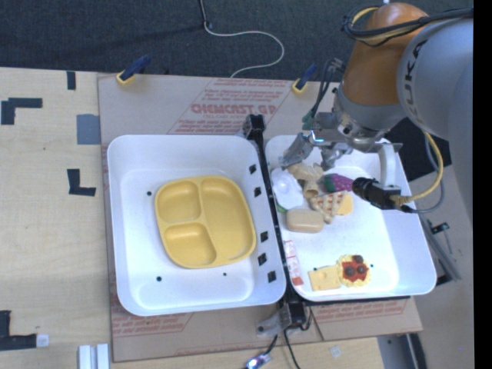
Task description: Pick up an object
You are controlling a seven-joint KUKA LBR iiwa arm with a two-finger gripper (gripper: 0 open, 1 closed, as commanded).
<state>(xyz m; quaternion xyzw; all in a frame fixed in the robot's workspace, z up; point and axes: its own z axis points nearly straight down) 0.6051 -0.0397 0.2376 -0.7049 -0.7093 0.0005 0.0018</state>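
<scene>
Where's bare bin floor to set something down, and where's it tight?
Left bin: bare floor all round the yellow plate, widest toward the near wall. Right bin: a bare patch between the food pile and the cheese slice, out to the right wall. Crowded: the right bin's far left corner, where the gripper hangs over the pile.

A robot lab: an industrial arm (415, 60) stands over two white bins (123, 206) on cardboard (231, 106) held by clamps (132, 69) to the bench (46, 244). Black tape marks (77, 181) dot its left, and a loose cable (246, 41) crosses dark carpet (92, 14) beyond.
</scene>
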